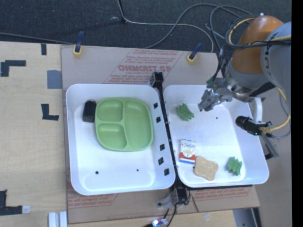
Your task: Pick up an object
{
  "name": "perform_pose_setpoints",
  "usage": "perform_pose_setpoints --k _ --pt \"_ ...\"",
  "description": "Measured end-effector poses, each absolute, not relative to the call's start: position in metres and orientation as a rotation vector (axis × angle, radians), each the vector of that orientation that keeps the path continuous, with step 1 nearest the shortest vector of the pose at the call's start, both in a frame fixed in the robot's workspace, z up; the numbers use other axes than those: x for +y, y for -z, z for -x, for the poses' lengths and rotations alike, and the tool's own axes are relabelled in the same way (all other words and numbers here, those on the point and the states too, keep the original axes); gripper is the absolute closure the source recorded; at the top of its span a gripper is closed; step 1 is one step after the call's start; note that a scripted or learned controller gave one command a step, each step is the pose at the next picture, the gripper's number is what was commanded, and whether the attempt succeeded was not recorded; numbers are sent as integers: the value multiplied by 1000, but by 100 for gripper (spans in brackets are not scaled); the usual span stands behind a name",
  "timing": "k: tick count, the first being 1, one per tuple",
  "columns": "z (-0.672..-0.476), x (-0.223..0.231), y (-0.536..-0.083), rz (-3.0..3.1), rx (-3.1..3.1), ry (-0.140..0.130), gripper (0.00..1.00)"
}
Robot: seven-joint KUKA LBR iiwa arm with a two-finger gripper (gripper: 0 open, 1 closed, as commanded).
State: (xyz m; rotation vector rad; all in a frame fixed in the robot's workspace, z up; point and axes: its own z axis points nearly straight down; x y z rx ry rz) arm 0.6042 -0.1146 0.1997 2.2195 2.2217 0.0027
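The arm (277,46) was grey, with a rounded, glossy orange band (253,44) above the wrist. Black and yellow cables looped around that band and trailed along the right side. The gripper (208,102) was small, dark grey metal, and a black cylindrical fitting (246,123) sat nearby

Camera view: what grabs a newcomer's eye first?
The green divided tray fills much of the left bin, with a small black block at its left edge. The arm's orange band looms at upper right, its gripper above the right bin near a green toy.
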Motion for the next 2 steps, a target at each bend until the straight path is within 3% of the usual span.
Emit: perform_pose_setpoints --k 1,2 --pt "-608 -124 -256 -2217 2221 -4 100" --pt "-608 -123 -268 -2220 2223 -1 100"
